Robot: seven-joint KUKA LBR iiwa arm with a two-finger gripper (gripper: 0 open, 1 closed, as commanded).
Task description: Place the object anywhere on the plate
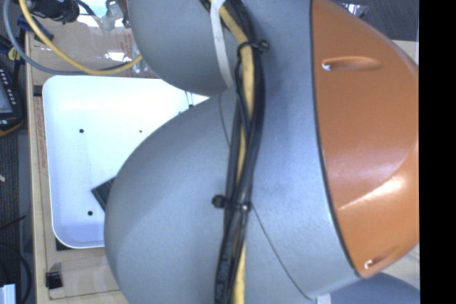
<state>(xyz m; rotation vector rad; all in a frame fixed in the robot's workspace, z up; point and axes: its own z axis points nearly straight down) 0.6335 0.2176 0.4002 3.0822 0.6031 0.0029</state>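
The grey arm [235,139] with its orange band [367,146] fills most of the camera view and hides the bench beneath it. A dark flat corner [105,193] pokes out from under the arm on the floor of the left white bin [71,153]; I cannot tell what it belongs to. The gripper and the plate are hidden behind the arm.
A yellow cable [64,60] loops over the clear panel behind the left bin. Black and yellow cables [239,153] run along the arm, tied with a white strap [221,32]. The bench's wooden edge [71,274] runs along the near side.
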